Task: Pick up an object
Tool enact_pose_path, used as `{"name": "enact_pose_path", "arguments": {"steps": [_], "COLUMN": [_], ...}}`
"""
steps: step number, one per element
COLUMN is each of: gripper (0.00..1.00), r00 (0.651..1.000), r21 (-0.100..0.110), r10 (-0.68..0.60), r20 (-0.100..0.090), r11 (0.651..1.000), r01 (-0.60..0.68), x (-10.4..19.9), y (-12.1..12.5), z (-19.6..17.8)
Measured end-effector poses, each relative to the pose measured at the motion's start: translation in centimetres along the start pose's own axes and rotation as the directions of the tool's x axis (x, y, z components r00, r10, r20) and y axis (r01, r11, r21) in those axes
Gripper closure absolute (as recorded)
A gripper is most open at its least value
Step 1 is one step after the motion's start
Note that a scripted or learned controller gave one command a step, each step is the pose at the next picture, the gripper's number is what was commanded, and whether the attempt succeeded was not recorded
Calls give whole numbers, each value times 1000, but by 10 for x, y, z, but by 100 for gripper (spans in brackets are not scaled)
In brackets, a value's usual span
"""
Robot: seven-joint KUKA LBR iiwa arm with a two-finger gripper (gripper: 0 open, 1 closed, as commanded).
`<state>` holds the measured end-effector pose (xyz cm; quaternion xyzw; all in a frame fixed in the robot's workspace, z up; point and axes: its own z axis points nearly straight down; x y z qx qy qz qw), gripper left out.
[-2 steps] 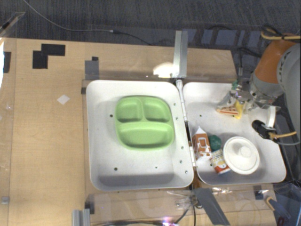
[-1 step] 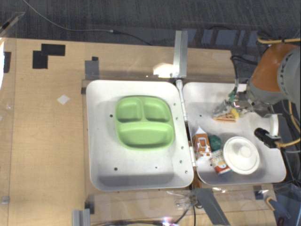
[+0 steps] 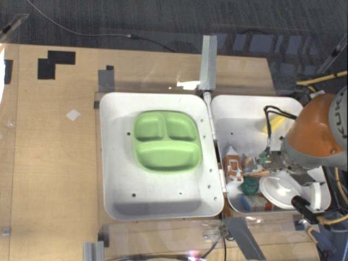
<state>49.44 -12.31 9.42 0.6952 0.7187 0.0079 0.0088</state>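
white bowl (image 3: 280, 192), green ball (image 3: 250, 186) and an orange-white carton (image 3: 234, 168) crowd the right bin (image 3: 239, 110); our gripper (image 3: 266, 165) dips among them, grip state we cannot tell; we risk snagging neighbours or closing on nothing.

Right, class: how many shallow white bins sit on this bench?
2. The left bin holds a green divided plate. The right bin sits directly beside it, holding a jumble of small items under the robot arm; the arm hides part of it.
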Motion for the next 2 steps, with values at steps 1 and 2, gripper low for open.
{"name": "enact_pose_path", "arguments": {"steps": [1, 2], "gripper": [100, 100], "r00": [1000, 1000], "r21": [-16, 18], "r10": [-2, 26], "r20": [0, -1], "r11": [1000, 999], "r01": [2, -26], "x": [0, 83], "y": [6, 2], "z": [-17, -156]}}
